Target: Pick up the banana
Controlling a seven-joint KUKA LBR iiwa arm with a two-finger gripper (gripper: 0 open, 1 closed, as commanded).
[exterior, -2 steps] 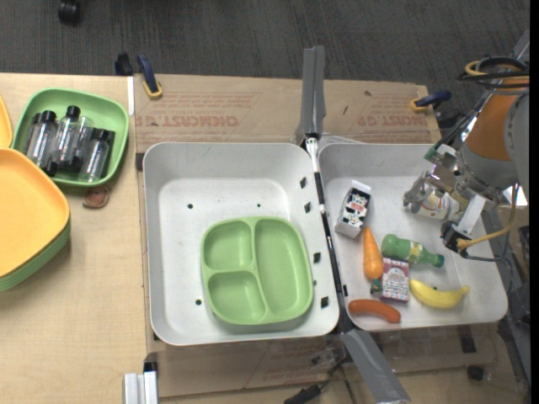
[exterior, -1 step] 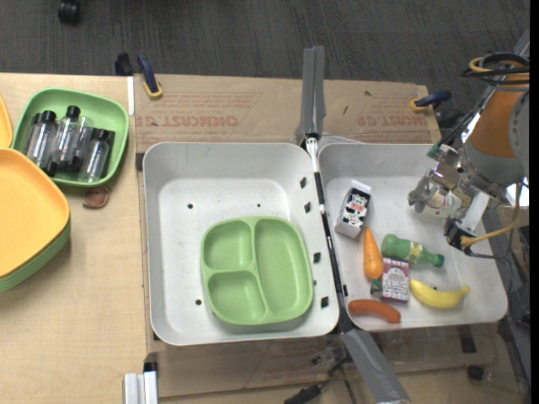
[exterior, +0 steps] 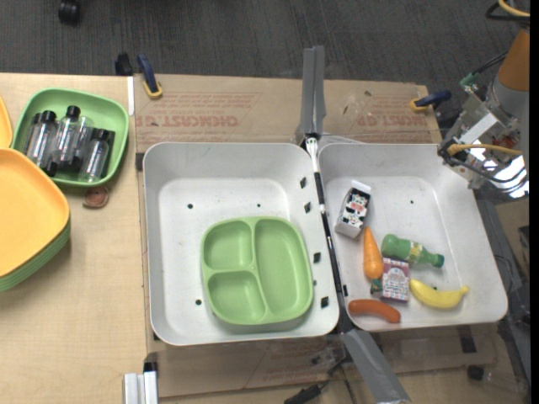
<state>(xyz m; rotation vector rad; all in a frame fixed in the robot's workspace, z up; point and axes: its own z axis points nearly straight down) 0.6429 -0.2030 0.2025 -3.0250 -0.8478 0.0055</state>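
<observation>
Claw (exterior: 472, 146) over right bin's far corner, grip state unclear, banana (exterior: 438, 295) lying well apart

Banana (exterior: 438, 295): smooth yellow plastic, slight sheen. Carrot (exterior: 371, 255), sausage (exterior: 374, 310): glossy plastic. Green divided tray (exterior: 255, 269): matt plastic. White bins (exterior: 168, 225): smooth plastic, dull finish. Tabletop (exterior: 76, 310): pale wood, matt. Brown sheet under bins (exterior: 219, 112): printed cardboard.

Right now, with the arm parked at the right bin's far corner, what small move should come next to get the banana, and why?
Probably carry the gripper toward the camera along the right bin until it is above the banana. The banana lies at the bin's near right, just beside the pink carton, and the gripper sits at the far right rim, well away from it.
</observation>
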